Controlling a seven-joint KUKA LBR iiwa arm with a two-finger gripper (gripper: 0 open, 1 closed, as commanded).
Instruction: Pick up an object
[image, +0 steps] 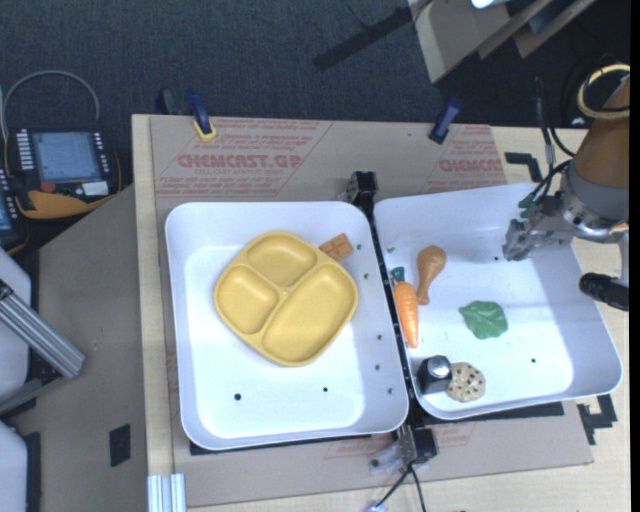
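Camera view: gripper (522, 240) over right bin's (590, 375) far edge, finger state unclear; drumstick (430, 268) well apart, leftward.

**Colours across the two bins**

Pale yellow on the moulded three-compartment plastic plate (287, 296). Glossy white on both shallow plastic bins, left (200, 390) and right (560, 370), each dotted with small dark specks. Bright orange on the slim toy carrot (406, 312), with a green tip. Tan-orange on the toy drumstick (429, 270). Leafy green on the flat crinkled lettuce piece (485, 319). Beige with dark chips on the round toy cookie (465, 382). Light brown with faded red lettering on the cardboard-covered counter (250, 160). Metallic grey on the two-finger claw (522, 240).
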